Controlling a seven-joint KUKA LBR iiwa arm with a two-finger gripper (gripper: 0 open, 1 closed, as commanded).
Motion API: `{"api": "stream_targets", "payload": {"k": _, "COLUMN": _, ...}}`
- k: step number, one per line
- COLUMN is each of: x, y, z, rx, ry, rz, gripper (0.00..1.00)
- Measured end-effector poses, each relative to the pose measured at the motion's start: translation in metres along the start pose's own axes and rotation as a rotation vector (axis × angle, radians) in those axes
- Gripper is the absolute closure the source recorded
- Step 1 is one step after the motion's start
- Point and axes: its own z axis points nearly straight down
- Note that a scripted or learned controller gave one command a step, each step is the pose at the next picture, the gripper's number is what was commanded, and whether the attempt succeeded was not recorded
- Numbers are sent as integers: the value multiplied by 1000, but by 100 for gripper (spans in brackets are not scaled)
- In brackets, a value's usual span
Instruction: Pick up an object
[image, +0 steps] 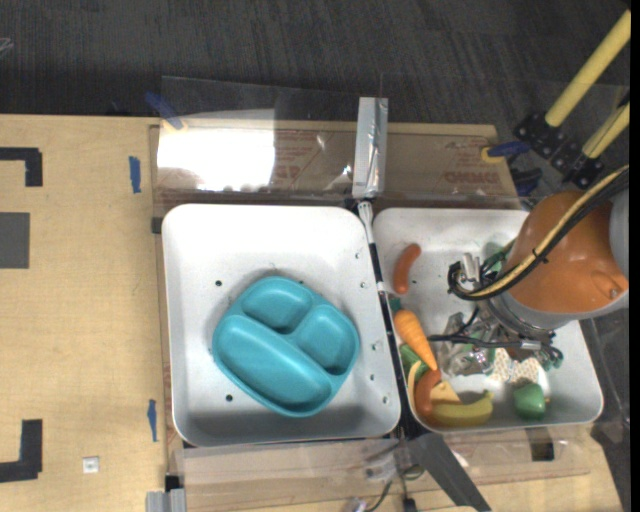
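In the right bin (580, 395), toys crowd the 6 o'clock wall: a carrot (414, 338), a banana (468, 408), a green lime (530, 400); a sausage (406, 267) lies toward 10 o'clock. The claw (487, 345) hangs above them; its grip I cannot tell. A teal divided plate (285, 343) sits in the left bin (200, 240).

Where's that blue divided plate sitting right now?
The blue plate lies in the left bin, a little below its middle. The toy carrot is just across the divider in the right bin.
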Motion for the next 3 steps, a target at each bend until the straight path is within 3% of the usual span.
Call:
{"api": "stream_targets", "payload": {"k": 1, "x": -59, "y": -69, "z": -58, "rx": -11, "ry": 15, "rz": -171, "gripper": 100}}
{"api": "stream_targets", "payload": {"k": 2, "x": -125, "y": -63, "z": -152, "rx": -9, "ry": 10, "rz": -62, "gripper": 100}}
{"api": "stream_targets", "payload": {"k": 3, "x": -153, "y": -38, "z": -146, "rx": -13, "ry": 14, "rz": -225, "gripper": 100}}
